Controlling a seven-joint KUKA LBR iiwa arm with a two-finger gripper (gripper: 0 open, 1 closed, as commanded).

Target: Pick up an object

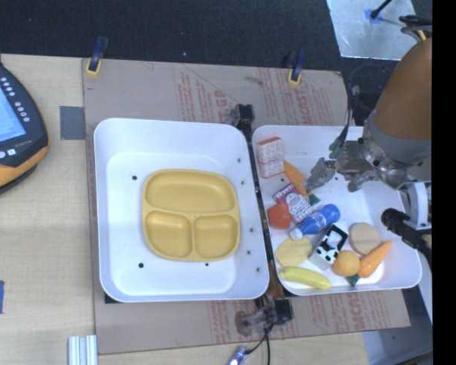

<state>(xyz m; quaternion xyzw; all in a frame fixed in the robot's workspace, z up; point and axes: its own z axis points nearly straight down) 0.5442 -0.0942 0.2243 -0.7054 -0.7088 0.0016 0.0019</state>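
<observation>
1. Reaching in from the right edge of the bench, the grey arm (399, 139) with its orange band hangs over the right bin (380, 198), its wrist above that bin's upper right part.
2. The gripper (320, 175) points left toward the middle of the right bin; its dark fingers look slightly parted with nothing between them, though they are small and hard to read.
3. Just left of the gripper tip lies an orange carrot-like piece (294, 176), and above that, near the bin's upper left corner, stands a small red and white carton (270, 157).
4. Below the gripper, in the bin's middle, lie a striped wrapper (294, 201), a red round object (280, 216) and a blue bottle (320, 220), all close together.
5. Along the bin's lower edge sit a pale yellow fruit (292, 252), a yellow banana (306, 278), a black and white die-like block (330, 243), an orange ball (346, 263), a tan round piece (365, 237) and a carrot (375, 258) with a green end.
6. The left bin (114, 204) holds a yellow divided tray (191, 214) lying flat in its middle.
7. Both bins rest on a cardboard sheet (175, 90), held at its far edge by two clamps (96, 55).
8. At the bench's left edge lies a control pendant (7, 128) with a screen and an orange rim.
</observation>
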